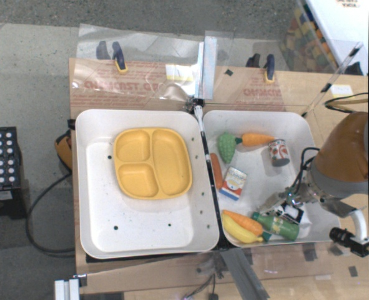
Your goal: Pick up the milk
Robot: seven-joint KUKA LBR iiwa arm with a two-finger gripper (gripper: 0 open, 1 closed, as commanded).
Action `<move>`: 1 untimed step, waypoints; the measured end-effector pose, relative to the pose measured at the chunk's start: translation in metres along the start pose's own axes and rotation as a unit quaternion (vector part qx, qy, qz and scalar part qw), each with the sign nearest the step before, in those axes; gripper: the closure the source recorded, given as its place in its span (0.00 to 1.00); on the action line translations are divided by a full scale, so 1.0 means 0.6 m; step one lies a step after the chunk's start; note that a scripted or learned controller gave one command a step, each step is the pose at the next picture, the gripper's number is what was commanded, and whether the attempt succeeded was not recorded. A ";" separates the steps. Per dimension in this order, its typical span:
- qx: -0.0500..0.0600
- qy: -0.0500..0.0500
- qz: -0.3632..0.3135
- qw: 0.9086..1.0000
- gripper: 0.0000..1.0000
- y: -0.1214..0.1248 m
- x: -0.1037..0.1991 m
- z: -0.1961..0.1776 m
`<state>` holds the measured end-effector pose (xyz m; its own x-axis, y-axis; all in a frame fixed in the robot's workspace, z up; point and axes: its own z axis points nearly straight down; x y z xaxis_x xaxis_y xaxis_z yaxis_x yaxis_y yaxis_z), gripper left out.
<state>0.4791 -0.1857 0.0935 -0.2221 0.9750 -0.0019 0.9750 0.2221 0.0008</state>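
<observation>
The milk [234, 183] is a small white carton with red and blue print. It lies on its side in the left half of the right bin [306, 130], beside an orange-red sausage [215, 169]. My gripper [288, 202] hangs low in the bin's front right part, to the right of the milk and apart from it. It sits just above a green bottle [279, 225]. The grey arm with its orange band [343, 149] comes in from the right.
The right bin also holds a carrot [257, 140], a green vegetable [226, 147], a small can [278, 152], a banana [237, 230] and a second carrot [242, 220]. A yellow divided plate [152, 162] lies in the left bin [90, 186].
</observation>
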 end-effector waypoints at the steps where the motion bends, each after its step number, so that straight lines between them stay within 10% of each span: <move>1: -0.002 0.000 0.000 1.000 1.00 0.002 0.000 -0.017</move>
<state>0.4804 -0.1856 0.1038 -0.2213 0.9752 -0.0020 0.9752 0.2213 0.0039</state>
